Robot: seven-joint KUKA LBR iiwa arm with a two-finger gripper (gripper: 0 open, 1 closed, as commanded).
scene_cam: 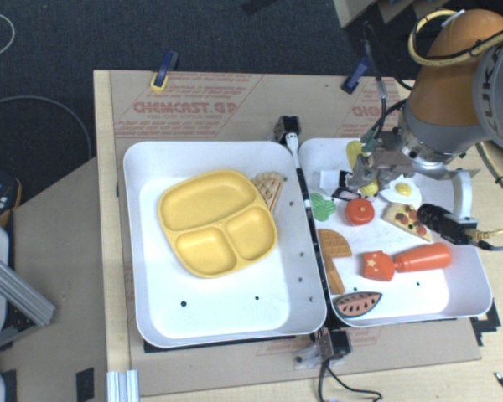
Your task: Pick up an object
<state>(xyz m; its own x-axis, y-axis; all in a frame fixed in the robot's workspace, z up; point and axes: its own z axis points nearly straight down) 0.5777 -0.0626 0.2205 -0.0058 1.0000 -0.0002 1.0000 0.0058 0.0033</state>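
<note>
The right bin (474,287) holds several toy foods. Among them are a red tomato (360,212), a green leafy piece (322,207), a fried egg (401,193), a pizza slice (408,221), a red chunk (378,265), an orange-red sausage (422,258), a watermelon slice (357,303) and a brown slice (333,245). My gripper (365,177) hangs low over the bin's far left part, just above the tomato. A yellow piece (355,151) shows right behind it, and another bit of yellow (370,190) shows at its tip.
In the left bin (142,224) lie a yellow three-compartment plate (217,222) and a toasted sandwich piece (270,189) at the plate's far right corner. A black cable and connector (440,220) trail from the wrist over the right bin. Clamps (161,74) sit on the board's far edge.
</note>
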